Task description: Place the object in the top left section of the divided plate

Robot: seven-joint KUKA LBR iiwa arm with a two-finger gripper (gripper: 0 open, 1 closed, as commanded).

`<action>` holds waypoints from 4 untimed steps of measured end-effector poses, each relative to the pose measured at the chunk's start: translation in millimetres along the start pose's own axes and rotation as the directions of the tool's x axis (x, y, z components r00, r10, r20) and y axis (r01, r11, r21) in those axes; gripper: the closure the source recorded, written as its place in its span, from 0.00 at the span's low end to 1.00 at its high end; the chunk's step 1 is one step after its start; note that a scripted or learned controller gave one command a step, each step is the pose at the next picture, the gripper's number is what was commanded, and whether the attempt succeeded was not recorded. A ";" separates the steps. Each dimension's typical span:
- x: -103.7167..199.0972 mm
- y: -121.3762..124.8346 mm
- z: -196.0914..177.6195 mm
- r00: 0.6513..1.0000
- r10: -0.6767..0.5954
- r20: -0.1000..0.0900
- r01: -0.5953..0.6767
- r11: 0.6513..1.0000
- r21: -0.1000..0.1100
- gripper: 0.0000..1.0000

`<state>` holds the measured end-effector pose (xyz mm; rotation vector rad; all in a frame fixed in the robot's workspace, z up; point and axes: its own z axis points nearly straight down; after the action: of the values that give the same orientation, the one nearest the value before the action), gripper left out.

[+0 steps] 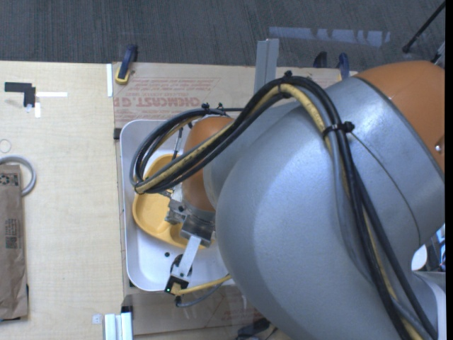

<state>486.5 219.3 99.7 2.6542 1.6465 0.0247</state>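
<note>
A: One white bin [144, 262] is what I can make out, left of the centre of the frame, with the yellow divided plate [149, 219] lying in it. Its left rim and part of its floor show in the bin's left half.

B: And the arm?

A: The grey arm [311, 218] takes up the whole right and middle of the frame and covers the plate's right side. A bundle of black and yellow cables [297, 93] runs from the upper centre down and left, looping over the plate. An orange band [212, 132] shows just under that bundle.

B: What about the gripper?

A: The gripper [186, 225] hangs over the plate's lower right part, seen as a grey metal block with a thin white piece below it that ends in a small green light. Whether it is wide, narrow, or holding anything, I cannot tell.

B: Where is the object?

A: I cannot tell; nothing on the uncovered yellow surface reads as a separate item.

B: Anything around the bin?

A: Cardboard with red lettering [170, 94] lies just above the bin, with a blue clamp [127, 61] at its upper left corner. A brown paper bag [11, 241] sits at the far left edge on the pale wooden bench [71, 190]. A black bracket [21, 91] is at the upper left.
</note>
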 end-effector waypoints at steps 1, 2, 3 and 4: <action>29.8 49.3 -138.8 0.815 -0.579 -0.007 0.579 0.815 0.023 0.00; 29.3 50.2 -146.7 0.815 -0.580 -0.004 0.580 0.815 0.026 1.00; 1.3 12.7 -29.7 0.693 -0.721 -0.013 0.721 0.693 0.024 1.00; 1.3 12.8 -29.9 0.693 -0.721 -0.013 0.721 0.693 0.024 0.00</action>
<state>497.9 215.0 129.9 1.8080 2.5705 -0.0073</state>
